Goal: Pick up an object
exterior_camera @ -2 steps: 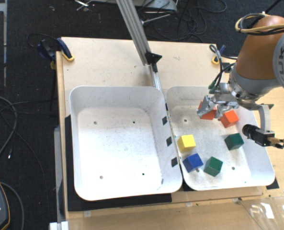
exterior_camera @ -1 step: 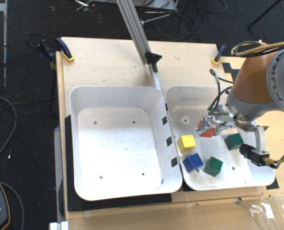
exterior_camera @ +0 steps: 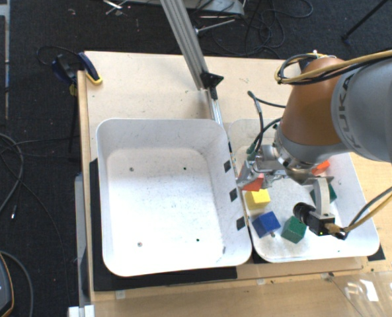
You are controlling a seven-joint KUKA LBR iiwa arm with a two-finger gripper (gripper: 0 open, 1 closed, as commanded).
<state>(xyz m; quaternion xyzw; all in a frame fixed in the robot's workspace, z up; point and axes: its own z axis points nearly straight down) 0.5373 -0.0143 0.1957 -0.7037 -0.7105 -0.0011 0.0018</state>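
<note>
The gripper [exterior_camera: 258,177] hangs low in the right bin [exterior_camera: 364,243], just above a yellow block [exterior_camera: 258,197]. Its opening and any grasp cannot be told

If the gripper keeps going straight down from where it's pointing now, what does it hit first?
Most likely the yellow block sitting just below the gripper in the right bin, next to an orange piece. Depth is hard to judge from this angle.

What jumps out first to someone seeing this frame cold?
The big grey and orange arm reaching in from the right over the right bin. Under it sits a bright cluster: a yellow block, a blue block and a green block. The left bin is a broad white expanse beside them.
</note>
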